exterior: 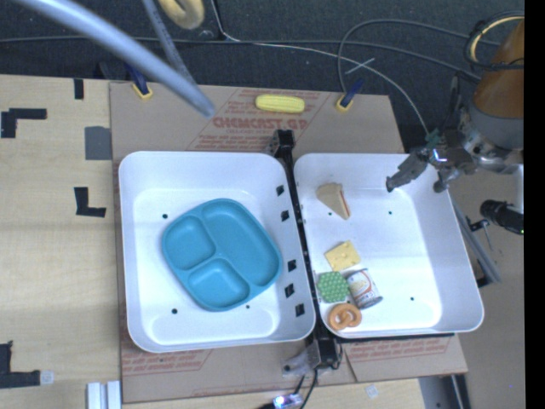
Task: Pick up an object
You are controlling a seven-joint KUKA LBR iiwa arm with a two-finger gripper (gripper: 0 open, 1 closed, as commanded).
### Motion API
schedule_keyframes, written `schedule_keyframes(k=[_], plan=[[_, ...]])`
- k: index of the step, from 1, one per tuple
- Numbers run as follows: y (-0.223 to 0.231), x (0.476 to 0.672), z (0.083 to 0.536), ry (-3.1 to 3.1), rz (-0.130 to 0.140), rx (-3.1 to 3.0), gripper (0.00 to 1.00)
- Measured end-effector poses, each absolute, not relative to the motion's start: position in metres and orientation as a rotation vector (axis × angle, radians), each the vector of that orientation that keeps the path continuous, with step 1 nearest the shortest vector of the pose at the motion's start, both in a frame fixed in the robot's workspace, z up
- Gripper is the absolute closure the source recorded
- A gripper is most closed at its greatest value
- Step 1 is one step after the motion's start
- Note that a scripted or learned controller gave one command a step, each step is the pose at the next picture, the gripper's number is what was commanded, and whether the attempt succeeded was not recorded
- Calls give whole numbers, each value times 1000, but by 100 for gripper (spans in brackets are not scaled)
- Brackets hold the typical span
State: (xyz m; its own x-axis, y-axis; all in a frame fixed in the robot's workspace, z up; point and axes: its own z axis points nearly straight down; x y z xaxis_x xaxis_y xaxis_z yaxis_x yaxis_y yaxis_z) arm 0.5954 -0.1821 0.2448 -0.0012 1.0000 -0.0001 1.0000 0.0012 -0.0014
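Claw (pixel 419 170) seen at upper right corner of right bin (pixel 426 254), over the rim, fingers spread and splayed outward. Nothing between them. Held clear of all contents.

Nearest item: tan wedge (pixel 335 200), lying in the upper left part of right bin, well apart from claw. Further down, along the bin's left side: yellow block (pixel 342 256), then green patch (pixel 333 287) touching small can (pixel 364 288) on its side, then orange ring (pixel 345 317) just below them. The lower three packed close together; wedge standing alone with bare floor around it.

Left bin (pixel 140 228) holding a blue tray (pixel 220 253), three compartments, tilted. Yellow banana-like piece (pixel 279 104) lying on cardboard beyond the bins, outside both.

Step judged: approach, no target reached, no grasp begun. Task not yet advanced past positioning.

Next move calls for: travel leftward across right bin, descent over one chosen item, closure on it. Wedge judged the cleanest candidate, being isolated; clustered pieces likely to shift or yield a double contact. Flat yellow block likely hard to pinch off the floor.
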Motion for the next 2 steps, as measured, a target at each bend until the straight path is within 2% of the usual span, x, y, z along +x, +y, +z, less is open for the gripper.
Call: schedule_keyframes(k=[2], plan=[[-199,586,132,-2218,8,-2217,0]])
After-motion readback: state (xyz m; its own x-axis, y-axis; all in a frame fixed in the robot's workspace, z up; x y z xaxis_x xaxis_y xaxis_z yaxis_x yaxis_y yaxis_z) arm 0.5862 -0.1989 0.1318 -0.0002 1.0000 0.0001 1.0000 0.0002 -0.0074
